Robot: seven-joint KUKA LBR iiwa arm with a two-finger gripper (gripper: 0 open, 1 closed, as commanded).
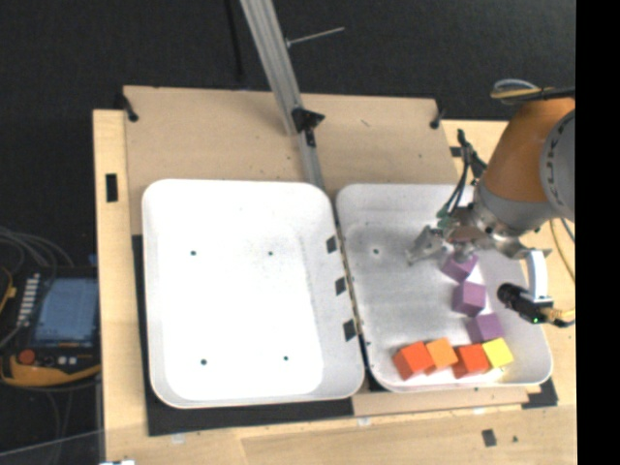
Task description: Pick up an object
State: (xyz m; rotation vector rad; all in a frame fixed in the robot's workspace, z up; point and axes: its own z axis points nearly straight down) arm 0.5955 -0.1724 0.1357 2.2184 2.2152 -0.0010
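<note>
Camera view: pincer [438, 243] over right bin [387, 289], finger state impossible to tell. Purple block [457, 264] just beside and below it; further purple blocks [471, 296], then orange blocks [417, 358] and yellow block [498, 353] beyond.

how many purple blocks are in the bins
3, all in the right bin: one by the gripper at, one below it, one lower. The arm may hide more.

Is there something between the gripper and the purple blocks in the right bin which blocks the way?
Nothing visible does. The gripper hangs right beside the uppermost purple block in the right bin; the orange blocks lie nearer the front edge, out of the way.
</note>
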